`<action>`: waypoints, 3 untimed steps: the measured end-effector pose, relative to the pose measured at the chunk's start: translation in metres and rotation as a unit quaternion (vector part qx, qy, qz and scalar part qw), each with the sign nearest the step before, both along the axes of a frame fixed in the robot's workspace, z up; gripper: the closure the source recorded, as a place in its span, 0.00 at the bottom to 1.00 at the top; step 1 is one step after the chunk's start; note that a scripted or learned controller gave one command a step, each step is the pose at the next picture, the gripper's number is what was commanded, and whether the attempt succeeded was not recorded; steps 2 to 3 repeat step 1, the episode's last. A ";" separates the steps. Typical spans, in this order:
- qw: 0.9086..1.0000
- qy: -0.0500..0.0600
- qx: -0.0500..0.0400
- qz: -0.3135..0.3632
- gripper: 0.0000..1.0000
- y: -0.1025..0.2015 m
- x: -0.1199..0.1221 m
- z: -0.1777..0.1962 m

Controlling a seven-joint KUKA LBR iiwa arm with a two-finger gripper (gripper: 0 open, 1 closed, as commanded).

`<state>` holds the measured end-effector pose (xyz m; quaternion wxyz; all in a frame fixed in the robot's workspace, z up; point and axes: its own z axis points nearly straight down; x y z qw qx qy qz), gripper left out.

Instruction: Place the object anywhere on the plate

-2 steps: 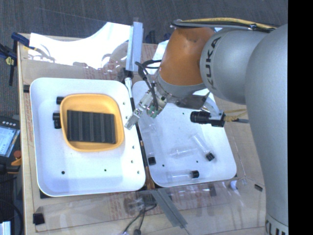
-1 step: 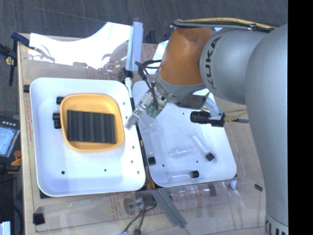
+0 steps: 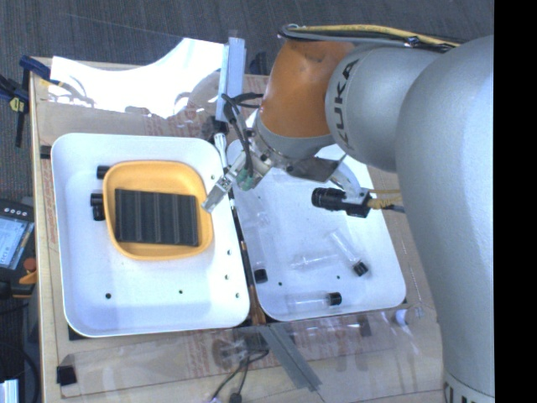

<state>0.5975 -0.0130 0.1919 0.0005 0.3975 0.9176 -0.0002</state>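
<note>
Yellow plate in left white bin, centre-left of frame; dark ribbed rectangular object lies flat on it. Gripper at plate's right rim, just beside object; jaws' state cannot tell. Right bin under arm.

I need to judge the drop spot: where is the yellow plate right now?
The yellow plate lies in the left bin, toward its upper half, a dark ridged block resting on it.

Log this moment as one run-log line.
arm: over bins' divide | gripper: at yellow plate right rim | fingers: unclear | dark ridged block: on plate | clear syringes: right bin
</note>
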 end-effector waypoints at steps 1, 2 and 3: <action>0.997 0.000 0.000 0.072 0.00 0.052 0.003 0.007; 0.997 0.000 0.000 0.072 0.00 0.052 0.003 0.007; 0.997 0.000 0.000 0.072 0.00 0.052 0.003 0.007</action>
